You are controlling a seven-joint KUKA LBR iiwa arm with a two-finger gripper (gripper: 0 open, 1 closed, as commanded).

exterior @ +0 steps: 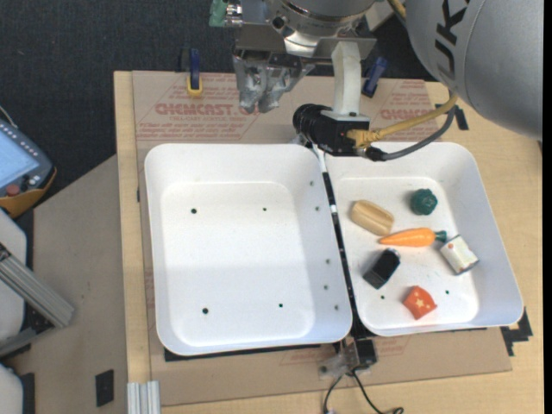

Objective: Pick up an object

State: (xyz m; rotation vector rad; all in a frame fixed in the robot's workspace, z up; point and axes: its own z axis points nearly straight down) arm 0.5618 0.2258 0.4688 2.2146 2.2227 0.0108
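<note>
**Inspector:** Taking the orange carrot (408, 238) as datum. Nearest the camera: red block (418, 302), then black block (381, 268); white cylinder (458, 254) just right of the carrot. Beyond it: tan piece (371, 216), dark green ball (423, 201). All lie loose in the right bin (483, 188).

**Clerk:** And the gripper?

**Inspector:** The gripper (261, 96) hangs far beyond the carrot, past the left bin (164, 231), carrying nothing; finger spacing I cannot tell. Judged step: approach not begun. Next calls for travel over the right bin, then descent.

**Clerk:** Surroundings?

**Inspector:** Cardboard sheet (216, 110) under both bins; dark floor (86, 33) beyond.
</note>
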